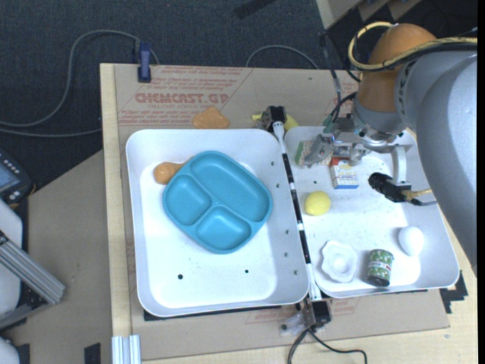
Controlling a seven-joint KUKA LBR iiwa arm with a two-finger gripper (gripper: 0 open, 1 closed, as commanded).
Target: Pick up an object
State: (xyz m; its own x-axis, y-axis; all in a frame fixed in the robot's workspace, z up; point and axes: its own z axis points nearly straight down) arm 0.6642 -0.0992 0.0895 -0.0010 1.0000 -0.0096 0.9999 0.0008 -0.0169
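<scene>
My gripper hangs low over the far part of the right bin, at the end of the grey arm with its orange band. Right in front of it lies a small white box with red and blue print. A greenish-grey piece shows at the gripper's left side; I cannot tell whether it is held. A yellow ball rests nearer the bin's left wall. Along the near side stand a white cup-like piece, a green can and a white egg shape.
The left bin holds a blue divided plate with an orange item at its far-left rim. On the bench behind the bins lie another orange item and a yellow-and-black thing.
</scene>
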